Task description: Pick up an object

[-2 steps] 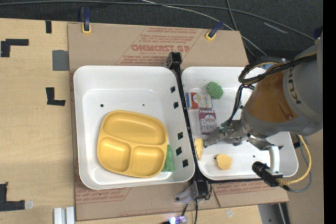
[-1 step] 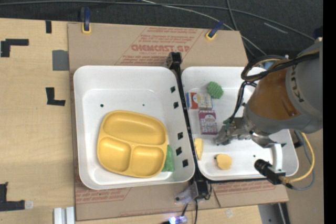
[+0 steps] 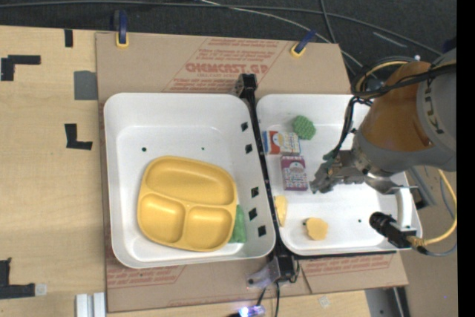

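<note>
The right bin [image 3: 338, 243] holds a small purple-and-white box [image 3: 294, 173], a white-and-red packet [image 3: 282, 142] just behind it, a green knobbly object [image 3: 303, 127] at the back, a yellow lump [image 3: 316, 229] near the front, and a pale yellow piece [image 3: 280, 208] against the left wall. My gripper [image 3: 325, 178] hangs low over the bin's middle, just right of the purple box. Nothing shows between its fingers.
The left bin [image 3: 122, 111] carries a yellow three-compartment tray [image 3: 185, 202] with a green item [image 3: 239, 225] tucked at its right edge. A black divider clip [image 3: 247, 87] sits between the bins. Cables trail across the dark floor behind the bench.
</note>
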Robot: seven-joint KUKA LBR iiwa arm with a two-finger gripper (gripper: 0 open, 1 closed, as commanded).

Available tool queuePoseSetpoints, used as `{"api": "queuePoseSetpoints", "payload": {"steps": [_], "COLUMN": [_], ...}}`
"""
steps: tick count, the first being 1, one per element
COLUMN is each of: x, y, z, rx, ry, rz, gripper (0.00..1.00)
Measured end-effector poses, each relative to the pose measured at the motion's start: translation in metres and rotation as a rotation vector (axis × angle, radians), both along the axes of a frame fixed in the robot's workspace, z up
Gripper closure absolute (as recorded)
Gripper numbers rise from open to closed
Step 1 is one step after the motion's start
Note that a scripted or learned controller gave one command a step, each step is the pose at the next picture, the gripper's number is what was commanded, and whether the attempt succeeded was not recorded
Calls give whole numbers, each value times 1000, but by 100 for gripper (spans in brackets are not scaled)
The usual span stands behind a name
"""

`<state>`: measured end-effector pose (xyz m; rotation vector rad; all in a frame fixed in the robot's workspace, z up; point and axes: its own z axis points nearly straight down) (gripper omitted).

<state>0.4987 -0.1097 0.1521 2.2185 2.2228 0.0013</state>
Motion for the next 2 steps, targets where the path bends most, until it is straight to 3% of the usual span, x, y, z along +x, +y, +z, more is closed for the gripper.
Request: {"api": "queuePoseSetpoints", "payload": {"steps": [2], "x": [-5], "y": [9], "z": [96], "rx": [-1], "ry": [1], "rz": [0], "gripper": [100]}}
